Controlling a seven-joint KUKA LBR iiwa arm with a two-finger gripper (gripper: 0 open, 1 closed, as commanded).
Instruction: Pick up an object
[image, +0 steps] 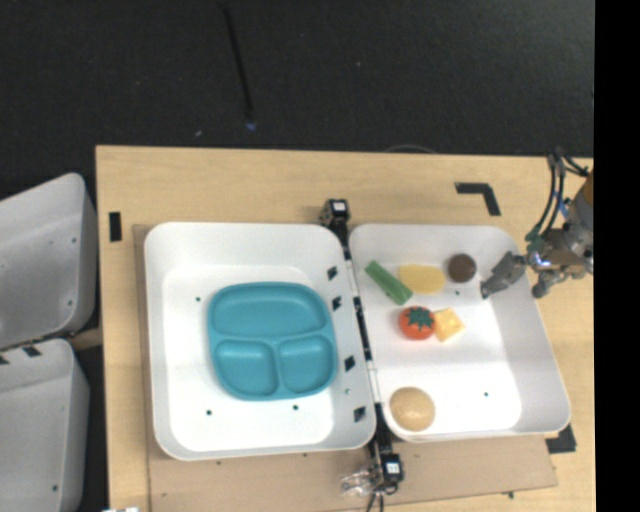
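Though spread, claw (522, 274) above bin (520, 390).

Arm (575, 225) cut off at right edge.

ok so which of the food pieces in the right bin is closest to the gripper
The small brown round piece, at the bin's far side. It lies just left of the gripper; the other pieces lie farther left or nearer the camera.

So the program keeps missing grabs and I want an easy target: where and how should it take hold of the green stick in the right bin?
Grip the green stick across its narrow width near the middle, coming straight down. It lies flat and slanted; its lower end is close to the yellow piece, so turn the gripper to close across the stick's long sides, probably slightly toward its freer upper-left half.
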